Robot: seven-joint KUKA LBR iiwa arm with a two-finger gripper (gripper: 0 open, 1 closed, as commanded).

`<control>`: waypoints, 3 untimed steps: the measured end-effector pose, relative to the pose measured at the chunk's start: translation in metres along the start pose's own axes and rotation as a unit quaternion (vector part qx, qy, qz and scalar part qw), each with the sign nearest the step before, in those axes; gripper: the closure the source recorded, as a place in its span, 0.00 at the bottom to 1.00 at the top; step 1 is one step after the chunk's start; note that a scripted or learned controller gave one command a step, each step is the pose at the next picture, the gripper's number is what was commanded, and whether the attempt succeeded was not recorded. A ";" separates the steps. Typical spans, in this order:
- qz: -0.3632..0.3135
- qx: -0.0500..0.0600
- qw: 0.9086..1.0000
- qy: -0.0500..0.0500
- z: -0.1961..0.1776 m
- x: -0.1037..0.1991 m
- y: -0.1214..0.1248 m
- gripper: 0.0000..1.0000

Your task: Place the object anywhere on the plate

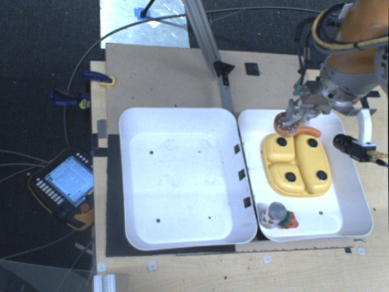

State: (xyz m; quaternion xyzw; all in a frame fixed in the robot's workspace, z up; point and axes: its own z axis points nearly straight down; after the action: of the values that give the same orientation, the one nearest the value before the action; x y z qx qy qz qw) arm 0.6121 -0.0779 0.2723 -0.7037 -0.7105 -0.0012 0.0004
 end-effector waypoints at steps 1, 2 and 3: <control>0.001 0.001 1.000 0.000 0.019 0.042 -0.027 1.00; 0.001 0.001 1.000 0.000 0.032 0.084 -0.040 1.00; 0.000 0.002 1.000 0.000 0.049 0.134 -0.064 1.00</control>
State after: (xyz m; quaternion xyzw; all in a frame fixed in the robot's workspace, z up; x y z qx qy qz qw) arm 0.5472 0.0561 0.2230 -0.7038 -0.7104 0.0000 0.0017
